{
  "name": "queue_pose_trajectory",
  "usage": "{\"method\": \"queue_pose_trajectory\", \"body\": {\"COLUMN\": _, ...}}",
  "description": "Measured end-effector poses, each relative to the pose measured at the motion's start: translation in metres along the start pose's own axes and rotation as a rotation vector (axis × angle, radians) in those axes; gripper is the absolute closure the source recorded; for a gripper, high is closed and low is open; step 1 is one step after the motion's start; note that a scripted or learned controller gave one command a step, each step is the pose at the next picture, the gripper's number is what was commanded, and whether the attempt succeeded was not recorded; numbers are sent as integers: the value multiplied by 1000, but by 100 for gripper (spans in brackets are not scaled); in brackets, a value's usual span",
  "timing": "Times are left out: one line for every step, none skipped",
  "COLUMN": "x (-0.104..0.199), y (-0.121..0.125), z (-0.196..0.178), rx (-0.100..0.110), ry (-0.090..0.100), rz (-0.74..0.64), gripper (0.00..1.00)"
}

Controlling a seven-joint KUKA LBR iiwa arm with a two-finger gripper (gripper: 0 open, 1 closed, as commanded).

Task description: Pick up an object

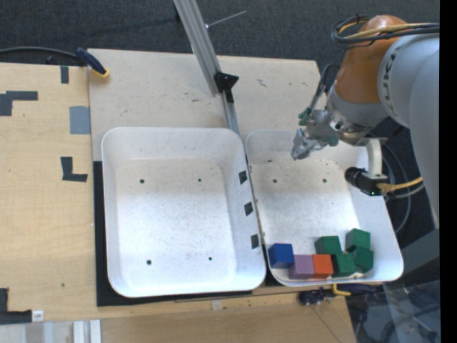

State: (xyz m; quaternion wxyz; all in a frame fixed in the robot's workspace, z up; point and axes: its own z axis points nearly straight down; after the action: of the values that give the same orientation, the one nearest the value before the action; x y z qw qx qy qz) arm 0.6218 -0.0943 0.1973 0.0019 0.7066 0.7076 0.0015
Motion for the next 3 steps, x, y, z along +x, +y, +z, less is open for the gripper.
{"method": "queue_pose_trajectory", "body": {"x": 0, "y": 1, "z": -23, "rx": 3, "ry": 1, "rz": 0, "gripper": 100}}
{"method": "queue_pose_trajectory", "body": {"x": 48, "y": 12, "z": -17, "rx": 6, "ry": 2, "rz": -4, "gripper": 100}}
{"method": "queue_pose_trajectory", "body": {"x": 95, "y": 11, "z": -17, "rx": 7, "ry": 2, "rz": -4, "gripper": 100}}
